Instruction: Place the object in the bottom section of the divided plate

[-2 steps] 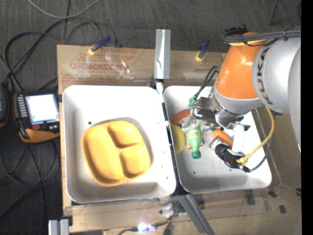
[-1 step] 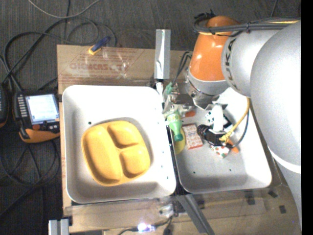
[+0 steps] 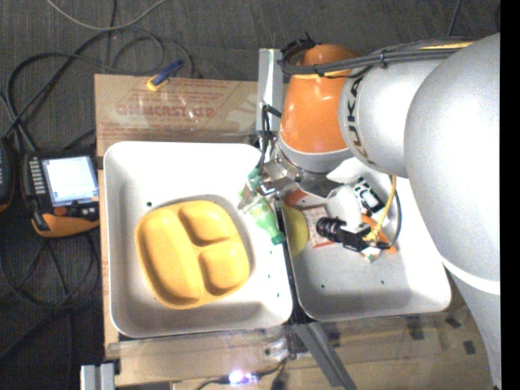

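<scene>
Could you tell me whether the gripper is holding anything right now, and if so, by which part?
It cannot be told. A pale green object shows just below the gripper, over the divider between the two bins, but the arm hides the contact.

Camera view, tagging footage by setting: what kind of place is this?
Likely a robotics lab: a KUKA arm over two white bins, a teach pendant and loose cables on carpet.

Dark grey carpet [image 3: 162,6] strewn with cables [image 3: 77,55] surrounds the bench, a cardboard sheet [image 3: 179,108] lying behind.
</scene>
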Action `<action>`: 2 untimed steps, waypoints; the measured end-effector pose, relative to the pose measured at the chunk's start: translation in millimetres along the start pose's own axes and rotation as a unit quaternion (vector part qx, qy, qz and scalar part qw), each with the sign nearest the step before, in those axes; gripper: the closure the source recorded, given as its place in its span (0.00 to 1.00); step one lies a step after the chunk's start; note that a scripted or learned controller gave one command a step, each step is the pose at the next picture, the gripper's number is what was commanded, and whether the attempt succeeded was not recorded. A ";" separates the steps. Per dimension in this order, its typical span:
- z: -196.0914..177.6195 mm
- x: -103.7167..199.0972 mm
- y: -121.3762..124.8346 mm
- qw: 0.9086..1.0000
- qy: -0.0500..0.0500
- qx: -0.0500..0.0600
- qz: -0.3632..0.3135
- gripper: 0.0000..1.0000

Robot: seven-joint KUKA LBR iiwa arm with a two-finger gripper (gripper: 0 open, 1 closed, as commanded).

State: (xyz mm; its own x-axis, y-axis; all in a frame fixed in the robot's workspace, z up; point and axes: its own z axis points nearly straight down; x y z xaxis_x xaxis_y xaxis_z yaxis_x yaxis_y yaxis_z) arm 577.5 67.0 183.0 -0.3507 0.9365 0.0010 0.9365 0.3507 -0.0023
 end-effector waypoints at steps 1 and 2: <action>-0.3 28.2 -7.0 0.999 -0.001 0.000 -0.043 1.00; -0.3 28.2 -7.0 0.999 0.000 -0.001 -0.043 0.00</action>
State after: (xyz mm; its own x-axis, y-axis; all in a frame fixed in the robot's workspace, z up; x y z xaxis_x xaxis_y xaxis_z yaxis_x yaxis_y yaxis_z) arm 561.1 91.0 183.3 -0.4306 0.9025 0.0006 0.9025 0.4306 -0.0012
